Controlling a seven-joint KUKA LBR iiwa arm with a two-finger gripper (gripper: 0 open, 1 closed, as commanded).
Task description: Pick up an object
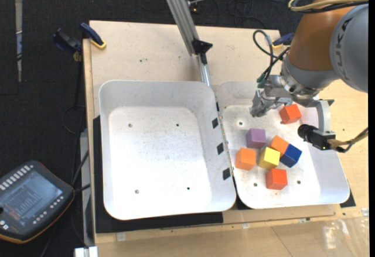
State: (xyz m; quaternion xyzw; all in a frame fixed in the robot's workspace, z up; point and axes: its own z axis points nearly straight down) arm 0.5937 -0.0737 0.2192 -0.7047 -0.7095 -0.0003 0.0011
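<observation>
Several small cubes lie in the right bin [328,188]. A purple cube [256,137], an orange cube [246,158], a yellow cube [270,157], a second orange cube [279,144] and a blue cube [290,155] crowd together mid-bin. In front of them sits a red-orange cube [276,178]. Another red-orange cube [290,113] lies apart near the back. My gripper [258,107] hangs over the back of this bin, just left of that lone cube and behind the purple one. Nothing shows in its grasp.
The left bin [117,133] sits beside the right one, divided by their touching rims. A slanted metal pole [181,16] runs down to the bins' back junction. A blue and yellow clamp [88,36] sits at the bench's back left corner. A pendant [29,197] lies off the bench at the left.
</observation>
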